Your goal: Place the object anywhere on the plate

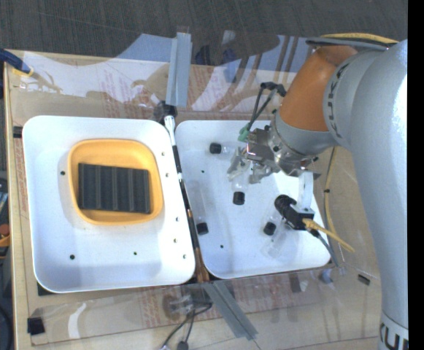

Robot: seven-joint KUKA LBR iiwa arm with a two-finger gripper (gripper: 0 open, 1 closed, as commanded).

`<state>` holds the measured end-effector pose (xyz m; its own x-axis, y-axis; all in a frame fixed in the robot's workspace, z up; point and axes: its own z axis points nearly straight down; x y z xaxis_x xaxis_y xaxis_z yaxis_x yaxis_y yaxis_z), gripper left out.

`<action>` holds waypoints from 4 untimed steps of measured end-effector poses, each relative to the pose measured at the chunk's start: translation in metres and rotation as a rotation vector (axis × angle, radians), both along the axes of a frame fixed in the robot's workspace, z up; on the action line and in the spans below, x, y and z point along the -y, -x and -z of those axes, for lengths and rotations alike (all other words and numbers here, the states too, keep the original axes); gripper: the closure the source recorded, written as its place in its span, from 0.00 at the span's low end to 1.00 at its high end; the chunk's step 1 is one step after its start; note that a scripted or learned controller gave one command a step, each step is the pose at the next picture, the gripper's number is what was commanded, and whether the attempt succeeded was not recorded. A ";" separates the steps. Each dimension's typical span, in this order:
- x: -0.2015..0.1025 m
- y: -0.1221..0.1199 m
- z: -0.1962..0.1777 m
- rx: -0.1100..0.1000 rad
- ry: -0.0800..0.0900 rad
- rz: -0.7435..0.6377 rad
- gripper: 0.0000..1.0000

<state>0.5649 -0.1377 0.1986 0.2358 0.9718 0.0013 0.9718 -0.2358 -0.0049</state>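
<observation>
Gripper low in right bin, plate away at 9 o'clock

Camera view: the plate, yellow-rimmed with a dark ribbed middle, sits in the left bin. Nothing loose rests on it. The grey arm comes in from 3 o'clock and carries the gripper over the upper middle of the right bin. Glare and clutter hide whether it is open or closed, and nothing can be seen in its grasp.

Four small black pieces lie scattered on the right bin's floor. The nearest black piece lies just beside the gripper, between 6 and 7 o'clock from it, and is likely the one to be taken. A second piece lies at 10 o'clock. A third piece lies between 5 and 6 o'clock. A fourth piece lies farther out at 7 o'clock, near the bin's left wall. All are too small to show a long axis.

From the gripper the plate lies at 9 o'clock, well apart, across the wall between the bins, so any carry runs that way.
</observation>
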 end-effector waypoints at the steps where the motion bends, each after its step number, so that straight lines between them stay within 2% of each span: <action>1: -0.033 -0.039 -0.025 0.003 0.002 -0.162 1.00; 2: -0.067 -0.070 -0.013 0.004 0.001 -0.434 1.00; 3: -0.103 -0.092 -0.043 0.004 0.000 -0.612 1.00; 4: -0.105 -0.081 -0.003 0.002 -0.001 -0.943 1.00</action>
<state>0.6464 -0.0327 0.2014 -0.6480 0.7616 0.0019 0.7616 0.6480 -0.0025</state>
